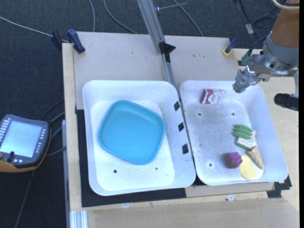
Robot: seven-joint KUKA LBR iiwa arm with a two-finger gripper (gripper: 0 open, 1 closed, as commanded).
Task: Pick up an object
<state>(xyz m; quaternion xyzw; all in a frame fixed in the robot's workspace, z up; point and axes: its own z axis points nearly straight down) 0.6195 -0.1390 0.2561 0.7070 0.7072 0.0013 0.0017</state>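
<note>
Camera view. Task status: no object is lifted. All candidate objects rest on the floor of the right bin (266,127). A small red-and-white packet (212,96) lies near the far wall of that bin. A cluster lies toward the near right corner: a green piece (243,130), a patterned block (246,142), a purple object (232,160), a yellow piece (248,169) and a tan wedge (255,156). The left bin (90,99) carries a blue square plate (131,132). The whole pick appears to remain: approach, descent, closure and lift.

Arm pose: the arm enters from the right, and the orange band (287,30) sits above the wrist. The gripper (241,85) hangs over the far right rim of the right bin, just right of the packet and well apart from the cluster. Whether its jaws are released or clenched cannot be told; nothing is seen gripped.
</note>
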